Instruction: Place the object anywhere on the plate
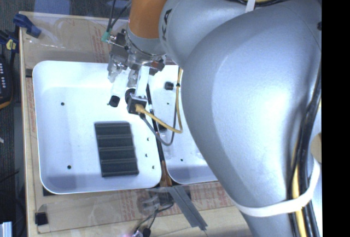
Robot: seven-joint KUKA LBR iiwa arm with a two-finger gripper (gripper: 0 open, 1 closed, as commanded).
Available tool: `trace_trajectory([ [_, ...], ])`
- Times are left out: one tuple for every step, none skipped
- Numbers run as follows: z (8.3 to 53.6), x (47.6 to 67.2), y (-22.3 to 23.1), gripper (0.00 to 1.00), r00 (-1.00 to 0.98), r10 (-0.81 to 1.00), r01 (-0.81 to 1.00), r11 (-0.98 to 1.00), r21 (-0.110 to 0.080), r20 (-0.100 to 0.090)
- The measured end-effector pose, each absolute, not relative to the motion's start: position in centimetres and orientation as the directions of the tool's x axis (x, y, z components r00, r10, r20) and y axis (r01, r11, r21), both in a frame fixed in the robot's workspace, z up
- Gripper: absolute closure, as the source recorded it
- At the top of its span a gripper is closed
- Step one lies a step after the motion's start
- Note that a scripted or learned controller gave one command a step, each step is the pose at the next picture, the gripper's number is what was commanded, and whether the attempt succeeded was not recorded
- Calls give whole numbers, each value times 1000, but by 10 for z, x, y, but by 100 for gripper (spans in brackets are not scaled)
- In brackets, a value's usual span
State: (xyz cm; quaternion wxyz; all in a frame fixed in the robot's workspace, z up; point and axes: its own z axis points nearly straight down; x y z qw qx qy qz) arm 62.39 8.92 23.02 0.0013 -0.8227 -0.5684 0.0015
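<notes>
Inspecting the left bin (49,121), we find the end effector (117,74) poised over its upper right area.

We cannot tell whether the end effector is open or closed, as its tip blurs against the white floor. We note a dark ribbed rectangular plate (116,148) lying flat on the left bin's floor, towards the lower middle. A small black object (113,101) sits above the plate, apart from it, just below the end effector. The grey arm (246,99) covers most of the right bin (188,167) on the worktop (82,209).
</notes>
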Motion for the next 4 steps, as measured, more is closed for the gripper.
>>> trace_trajectory([
  [144, 655, 155, 100, 594, 804, 804, -594, -5, -3],
  [214, 655, 220, 100, 350, 937, 937, -350, -2, 0],
  [239, 655, 220, 100, 39, 999, 999, -39, -1, 1],
  [249, 654, 223, 100, 31, 1000, 1000, -31, -4, 4],
])
